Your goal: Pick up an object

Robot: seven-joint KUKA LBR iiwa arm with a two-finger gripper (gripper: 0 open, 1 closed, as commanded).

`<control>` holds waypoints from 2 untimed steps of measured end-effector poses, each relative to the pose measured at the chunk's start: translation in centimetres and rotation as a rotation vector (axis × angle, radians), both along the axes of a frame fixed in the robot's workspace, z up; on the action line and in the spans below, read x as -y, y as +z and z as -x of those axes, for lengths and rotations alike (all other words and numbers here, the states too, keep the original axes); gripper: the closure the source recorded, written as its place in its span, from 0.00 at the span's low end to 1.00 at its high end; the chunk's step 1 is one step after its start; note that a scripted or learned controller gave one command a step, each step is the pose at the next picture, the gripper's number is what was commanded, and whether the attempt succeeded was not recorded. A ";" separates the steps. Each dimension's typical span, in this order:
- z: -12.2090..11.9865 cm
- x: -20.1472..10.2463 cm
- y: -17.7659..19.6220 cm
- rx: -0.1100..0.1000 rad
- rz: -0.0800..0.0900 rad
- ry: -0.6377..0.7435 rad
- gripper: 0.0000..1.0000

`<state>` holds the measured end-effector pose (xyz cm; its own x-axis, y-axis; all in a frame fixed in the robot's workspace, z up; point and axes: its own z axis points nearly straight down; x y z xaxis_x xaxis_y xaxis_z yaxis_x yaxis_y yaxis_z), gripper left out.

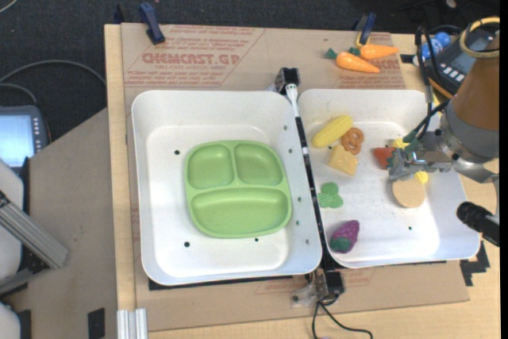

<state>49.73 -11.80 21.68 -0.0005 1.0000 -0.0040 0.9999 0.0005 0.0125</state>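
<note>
The right bin (381, 101) holds several toy foods: a yellow corn cob (331, 131), a brown pretzel-like piece (353, 140), a pale cheese wedge (344, 162), a green leafy piece (329, 194), purple grapes (344, 234), a red piece (382, 156) and a tan round slice (409, 194). My gripper (408, 163) reaches in from the right and hangs low over the bin's right half, between the red piece and the tan slice. Its body hides part of both.
The left bin (151, 171) holds a green divided plate (236, 188). Two orange toy carrots (362, 59) lie on the cardboard behind the right bin. Clamps (151, 21) hold the board's far edge, and a black divider (302, 147) runs between the bins.
</note>
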 end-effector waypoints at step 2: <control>0.9 6.5 -8.5 -0.019 -0.004 -0.007 0.00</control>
